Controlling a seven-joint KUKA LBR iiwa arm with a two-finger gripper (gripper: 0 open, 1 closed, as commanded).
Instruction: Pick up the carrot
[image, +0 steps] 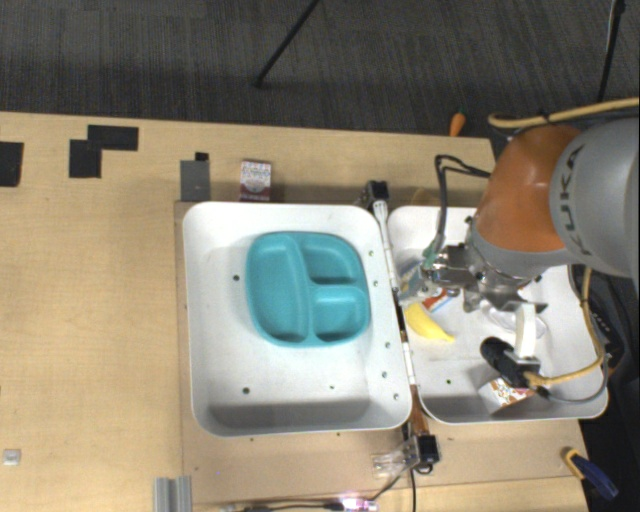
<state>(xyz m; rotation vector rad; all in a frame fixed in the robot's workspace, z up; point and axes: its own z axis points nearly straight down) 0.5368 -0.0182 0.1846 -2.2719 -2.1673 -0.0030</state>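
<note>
My fingers (438, 280) hang low in the right shallow white bin (565, 322), placed for what may be the small orange carrot (432, 299); spread or pressed, I cannot tell.

White bins: 2, left bin (215, 300) and right bin (455, 375), side by side. Teal plate (300, 290): 1, with 3 compartments. Yellow banana-shaped piece (428, 326): 1. Carrot (433, 300): 1, only small orange part visible. Small labelled can (503, 394): 1. Small patterned box (256, 178): 1. Grey block (195, 180): 1. Robot arm (560, 200): 1.
</note>
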